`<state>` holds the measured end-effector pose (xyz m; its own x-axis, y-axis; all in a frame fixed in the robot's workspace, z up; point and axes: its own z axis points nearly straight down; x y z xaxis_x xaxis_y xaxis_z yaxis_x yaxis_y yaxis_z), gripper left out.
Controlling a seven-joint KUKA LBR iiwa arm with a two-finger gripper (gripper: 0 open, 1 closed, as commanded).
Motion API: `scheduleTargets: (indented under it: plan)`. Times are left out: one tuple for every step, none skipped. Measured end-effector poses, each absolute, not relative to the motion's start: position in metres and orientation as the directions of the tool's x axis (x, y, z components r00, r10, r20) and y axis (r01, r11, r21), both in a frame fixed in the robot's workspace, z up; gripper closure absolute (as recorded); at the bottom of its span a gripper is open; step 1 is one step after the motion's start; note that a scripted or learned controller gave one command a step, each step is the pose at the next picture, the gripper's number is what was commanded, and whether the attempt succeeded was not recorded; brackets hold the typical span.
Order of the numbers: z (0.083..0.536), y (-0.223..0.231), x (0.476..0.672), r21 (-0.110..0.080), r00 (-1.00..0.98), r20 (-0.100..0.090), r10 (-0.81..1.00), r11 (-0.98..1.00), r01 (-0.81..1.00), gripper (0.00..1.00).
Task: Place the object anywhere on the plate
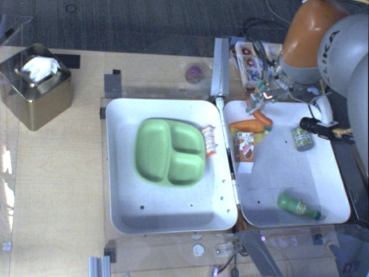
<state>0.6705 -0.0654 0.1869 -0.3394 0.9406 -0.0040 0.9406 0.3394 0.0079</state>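
A green divided plate (170,152) lies in the left bin (167,215). A small red-and-white packet (209,139) rests against the plate's right rim. My gripper (259,100) hangs over the back left corner of the right bin (300,175), just above an orange carrot-shaped toy (253,123). In front of the carrot lies a red-and-white snack box (245,147). Nothing is seen held in the gripper.
The right bin also holds a small green can (302,139) at the right and a green bottle (298,206) lying near the front. A brass-coloured box (36,91) stands at the far left of the bench. A metal divider (220,68) runs between the bins at the back.
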Motion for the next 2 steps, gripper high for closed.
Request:
scheduleTargets:
  plan:
    - [0.212,0.005,0.629,0.008,-0.278,-0.001,0.961,0.278,0.961,1.0]
    - [0.185,0.072,0.608,0.004,-0.259,0.001,0.966,0.259,0.966,1.0]
